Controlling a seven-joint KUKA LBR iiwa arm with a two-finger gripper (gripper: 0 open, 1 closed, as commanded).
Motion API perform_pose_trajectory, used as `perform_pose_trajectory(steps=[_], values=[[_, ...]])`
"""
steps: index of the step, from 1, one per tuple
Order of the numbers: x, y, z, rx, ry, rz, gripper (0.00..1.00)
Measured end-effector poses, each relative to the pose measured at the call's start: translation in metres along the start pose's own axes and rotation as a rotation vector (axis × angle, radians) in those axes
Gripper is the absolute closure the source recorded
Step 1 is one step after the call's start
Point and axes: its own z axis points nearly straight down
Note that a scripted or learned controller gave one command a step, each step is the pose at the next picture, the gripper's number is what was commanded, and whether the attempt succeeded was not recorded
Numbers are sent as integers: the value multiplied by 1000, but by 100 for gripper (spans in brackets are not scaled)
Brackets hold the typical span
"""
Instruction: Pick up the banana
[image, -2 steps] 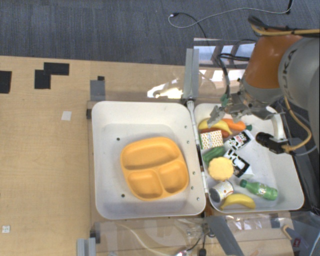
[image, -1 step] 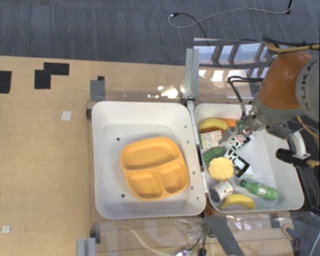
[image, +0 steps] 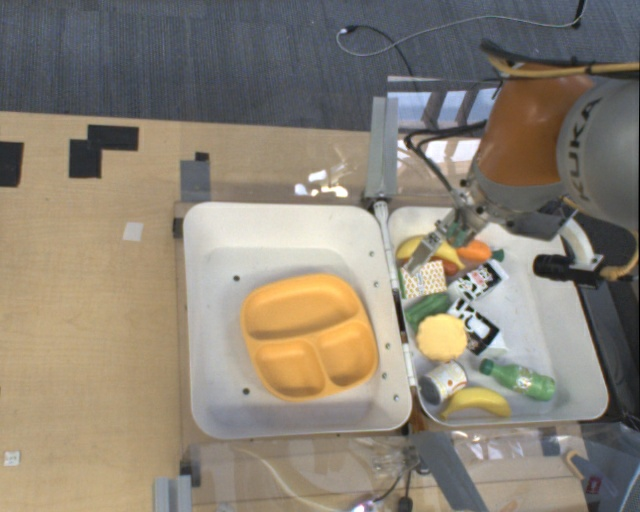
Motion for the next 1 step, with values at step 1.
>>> perform_pose_trajectory(steps=[1], values=[[-6,-16,-20,0,0,-137,0]])
